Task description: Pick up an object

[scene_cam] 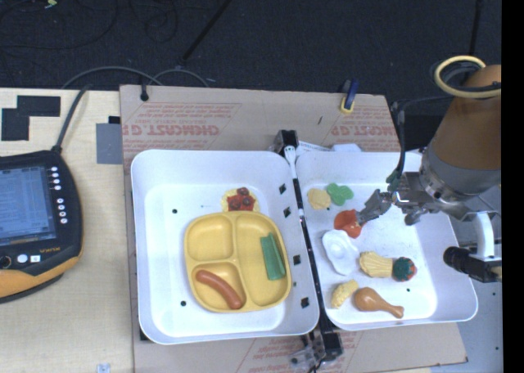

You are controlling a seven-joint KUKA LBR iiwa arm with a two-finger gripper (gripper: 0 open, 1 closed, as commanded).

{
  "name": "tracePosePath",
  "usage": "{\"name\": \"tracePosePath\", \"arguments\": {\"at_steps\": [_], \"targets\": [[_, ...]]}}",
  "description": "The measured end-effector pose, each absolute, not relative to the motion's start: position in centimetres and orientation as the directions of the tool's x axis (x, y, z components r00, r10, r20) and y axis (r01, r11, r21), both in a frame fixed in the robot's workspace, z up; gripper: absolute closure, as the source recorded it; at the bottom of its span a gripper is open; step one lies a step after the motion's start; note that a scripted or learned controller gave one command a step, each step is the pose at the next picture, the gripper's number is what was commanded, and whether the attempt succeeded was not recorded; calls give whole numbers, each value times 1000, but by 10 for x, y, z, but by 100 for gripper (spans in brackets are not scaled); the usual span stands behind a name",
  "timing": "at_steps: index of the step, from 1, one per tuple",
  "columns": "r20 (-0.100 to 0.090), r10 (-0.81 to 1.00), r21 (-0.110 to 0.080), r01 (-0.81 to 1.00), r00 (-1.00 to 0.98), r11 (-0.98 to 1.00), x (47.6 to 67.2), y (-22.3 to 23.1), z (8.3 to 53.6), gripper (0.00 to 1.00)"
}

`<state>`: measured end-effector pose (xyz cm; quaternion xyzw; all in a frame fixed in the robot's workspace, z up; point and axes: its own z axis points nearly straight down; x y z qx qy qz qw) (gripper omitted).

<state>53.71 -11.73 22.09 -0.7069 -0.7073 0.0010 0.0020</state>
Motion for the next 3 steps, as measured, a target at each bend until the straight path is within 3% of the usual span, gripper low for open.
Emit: {"name": "tracePosePath", "arguments": {"at_steps": [1, 2, 3], "targets": [[2, 1000, -7, 1000, 0, 0, 537, -118, 231, 100], [2, 1000, 4, 1000, -8, 8, 529, -41, 309, 100], [2, 1000, 3, 1000, -6, 6, 475, 2, 377, 100]]}}
